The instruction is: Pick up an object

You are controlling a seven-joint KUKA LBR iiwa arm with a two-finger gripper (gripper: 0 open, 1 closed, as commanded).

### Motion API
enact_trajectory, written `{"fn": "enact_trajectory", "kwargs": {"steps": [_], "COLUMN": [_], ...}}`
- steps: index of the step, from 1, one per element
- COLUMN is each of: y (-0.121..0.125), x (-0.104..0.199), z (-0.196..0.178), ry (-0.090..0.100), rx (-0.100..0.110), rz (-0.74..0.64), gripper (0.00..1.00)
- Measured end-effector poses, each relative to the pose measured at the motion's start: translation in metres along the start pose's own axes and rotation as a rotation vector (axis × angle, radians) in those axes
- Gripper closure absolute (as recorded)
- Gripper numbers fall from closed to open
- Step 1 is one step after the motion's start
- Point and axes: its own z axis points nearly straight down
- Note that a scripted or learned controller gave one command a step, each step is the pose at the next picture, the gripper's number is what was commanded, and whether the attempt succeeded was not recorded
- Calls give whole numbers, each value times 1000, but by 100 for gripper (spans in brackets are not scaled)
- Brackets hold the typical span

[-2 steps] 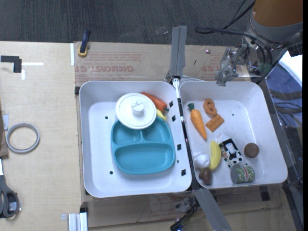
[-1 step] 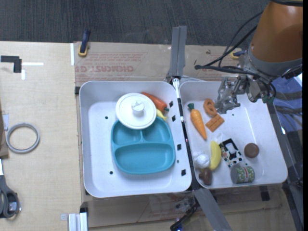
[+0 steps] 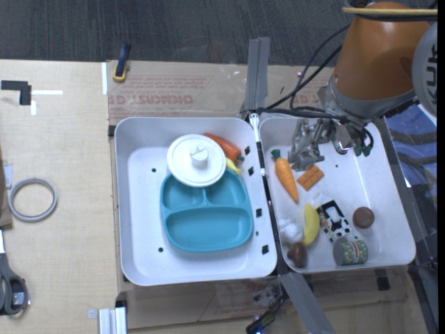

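Seen from above at a slant: pale wooden surface point(image 3: 62, 256) carrying two shallow white bins side by side. Reaching in from the right, grey KUKA arm point(image 3: 379, 47) with broad orange band, cables looping beside it, hanging over the upper part of the right bin point(image 3: 389, 214). In the left bin point(image 3: 135, 214), a blue divided tray point(image 3: 205, 218) lying flat, with a round white lid point(image 3: 197, 160) overlapping its upper edge and an orange-red pepper-like toy point(image 3: 224, 145) tucked just behind the lid. On the surface well to the left, a grey ring point(image 3: 31, 199); at the lower left edge, scissors point(image 3: 12, 292). Metal claw point(image 3: 306, 152) low in the right bin's upper left part, just above a toy carrot point(image 3: 286, 177) and a small orange ridged block point(image 3: 310, 178); impossible to tell whether clenched or released, and nothing visibly gripped. Lower in the same bin: a yellow banana point(image 3: 310, 225), a black-and-white patterned piece point(image 3: 332, 218) just beside it, a green-labelled can point(image 3: 350, 250) on its side, a brown ball point(image 3: 363, 218) near the right wall, and a dark rounded item point(image 3: 297, 256) at the bottom left corner. Beyond the bins, a small blue-and-yellow tool point(image 3: 123, 61) on the surface's far edge.
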Motion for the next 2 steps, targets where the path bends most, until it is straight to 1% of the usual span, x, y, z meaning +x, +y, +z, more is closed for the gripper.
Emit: {"fn": "enact_trajectory", "kwargs": {"steps": [1, 2], "y": [34, 23], "x": [-77, -76], "z": [-8, -15], "ry": [-4, -4], "rx": [0, 1], "rz": [-101, -228], "gripper": [100, 100]}}
